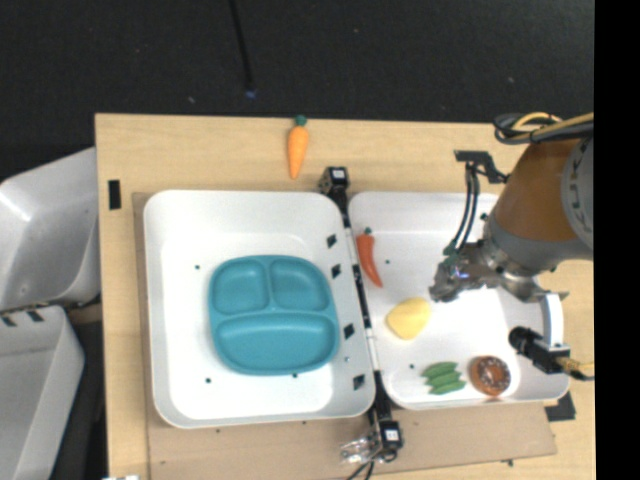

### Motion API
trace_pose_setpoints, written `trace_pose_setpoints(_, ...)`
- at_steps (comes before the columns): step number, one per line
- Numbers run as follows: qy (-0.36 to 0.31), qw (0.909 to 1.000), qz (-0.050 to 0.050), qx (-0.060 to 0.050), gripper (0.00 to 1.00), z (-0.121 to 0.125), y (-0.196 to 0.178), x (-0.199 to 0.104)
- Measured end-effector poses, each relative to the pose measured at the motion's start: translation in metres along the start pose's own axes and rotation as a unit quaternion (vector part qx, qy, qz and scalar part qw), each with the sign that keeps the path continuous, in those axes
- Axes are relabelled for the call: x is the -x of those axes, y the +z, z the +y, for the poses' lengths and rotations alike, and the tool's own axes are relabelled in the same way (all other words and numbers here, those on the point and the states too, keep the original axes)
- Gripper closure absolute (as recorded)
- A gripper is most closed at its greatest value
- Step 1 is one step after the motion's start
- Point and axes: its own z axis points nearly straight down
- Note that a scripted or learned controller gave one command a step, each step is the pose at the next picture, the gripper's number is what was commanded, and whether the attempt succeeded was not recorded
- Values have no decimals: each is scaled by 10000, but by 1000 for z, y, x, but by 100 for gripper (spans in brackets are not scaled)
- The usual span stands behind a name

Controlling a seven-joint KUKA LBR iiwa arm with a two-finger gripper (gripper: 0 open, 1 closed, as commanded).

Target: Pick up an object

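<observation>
Gripper (447, 280) is hovering over the right bin (420, 218), just above-right of the yellow lemon-like fruit (408, 319); nothing is showing between its tips, and whether it's spread or closed — can't tell, too dark & small. Arm (540, 208) w/ its orange band is reaching in behind it, cables looping up toward the bench's back edge.

Taking the yellow fruit as landmark: it's lying in the right bin near that bin's left wall, apart from the gripper tip by a small gap. Red chili pepper (369, 259) is lying above-left of the fruit, close to the divide btwn bins. Green pea pod (441, 376) is sitting below-right of it, and a brown round donut-like item (490, 374) is sitting just right of the pod, near the front rim.

Left of the fruit, across the divide, the left bin (170, 368) is holding a blue sectioned plate (272, 314). Far above-left of the fruit, a carrot (297, 148) is lying on the wooden bench (200, 148), outside both bins.
</observation>
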Motion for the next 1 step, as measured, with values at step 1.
trace_pose_setpoints(1,-51,10000,-2,5,100,7,-45,3)
